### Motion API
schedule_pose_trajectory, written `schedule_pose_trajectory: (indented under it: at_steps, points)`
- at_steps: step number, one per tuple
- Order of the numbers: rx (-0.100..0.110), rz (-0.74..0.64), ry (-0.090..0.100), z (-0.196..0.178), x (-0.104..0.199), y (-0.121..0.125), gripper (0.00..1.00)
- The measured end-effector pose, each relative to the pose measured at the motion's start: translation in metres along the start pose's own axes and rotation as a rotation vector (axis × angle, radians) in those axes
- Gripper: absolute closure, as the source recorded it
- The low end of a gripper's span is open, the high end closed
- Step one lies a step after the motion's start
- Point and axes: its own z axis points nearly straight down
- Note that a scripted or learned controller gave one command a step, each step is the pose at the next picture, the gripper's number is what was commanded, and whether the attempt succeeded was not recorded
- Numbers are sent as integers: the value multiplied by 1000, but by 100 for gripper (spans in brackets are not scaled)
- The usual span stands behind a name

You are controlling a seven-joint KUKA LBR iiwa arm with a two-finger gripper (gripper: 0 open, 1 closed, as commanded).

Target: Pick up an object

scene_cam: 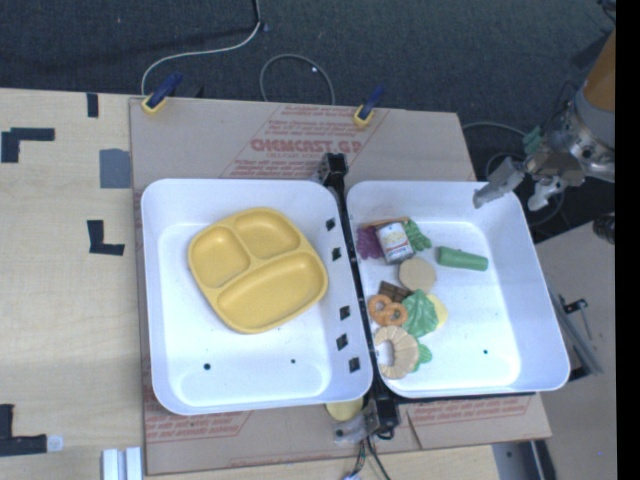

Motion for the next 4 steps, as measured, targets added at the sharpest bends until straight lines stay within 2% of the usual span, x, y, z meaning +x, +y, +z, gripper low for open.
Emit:
schedule_pose_trajectory:
  at_steps: [1,2,3,4]
  points:
    - [5,-5,3,85,72,18,0]
    - [-1,-3,-2,194,104,17,0]
    - [13,1,-1,195,98,68,0]
    - [12,3,-13,183,92,66,100]
